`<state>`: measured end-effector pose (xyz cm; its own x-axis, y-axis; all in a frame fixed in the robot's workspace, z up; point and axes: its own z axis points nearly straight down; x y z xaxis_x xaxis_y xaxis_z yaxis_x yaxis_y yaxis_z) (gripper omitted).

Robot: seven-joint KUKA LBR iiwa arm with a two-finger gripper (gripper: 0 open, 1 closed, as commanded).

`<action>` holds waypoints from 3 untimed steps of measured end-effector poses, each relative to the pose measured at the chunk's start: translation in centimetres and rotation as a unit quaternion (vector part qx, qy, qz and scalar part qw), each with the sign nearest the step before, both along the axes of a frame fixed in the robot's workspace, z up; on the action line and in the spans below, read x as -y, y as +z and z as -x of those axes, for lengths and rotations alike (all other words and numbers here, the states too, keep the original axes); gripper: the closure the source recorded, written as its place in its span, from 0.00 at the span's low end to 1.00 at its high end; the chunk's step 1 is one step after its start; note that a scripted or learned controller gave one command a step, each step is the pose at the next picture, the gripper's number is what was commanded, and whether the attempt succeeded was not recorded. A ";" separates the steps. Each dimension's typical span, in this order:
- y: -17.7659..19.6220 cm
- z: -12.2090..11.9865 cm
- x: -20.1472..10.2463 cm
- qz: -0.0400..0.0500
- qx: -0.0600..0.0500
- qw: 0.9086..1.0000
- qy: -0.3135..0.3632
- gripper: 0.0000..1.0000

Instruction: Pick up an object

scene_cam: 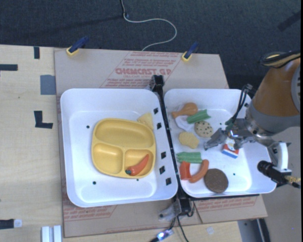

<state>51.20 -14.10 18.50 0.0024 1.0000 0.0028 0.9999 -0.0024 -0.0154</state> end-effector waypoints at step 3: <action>-9.8 -1.2 0.4 0.001 0.010 1.000 0.001 0.00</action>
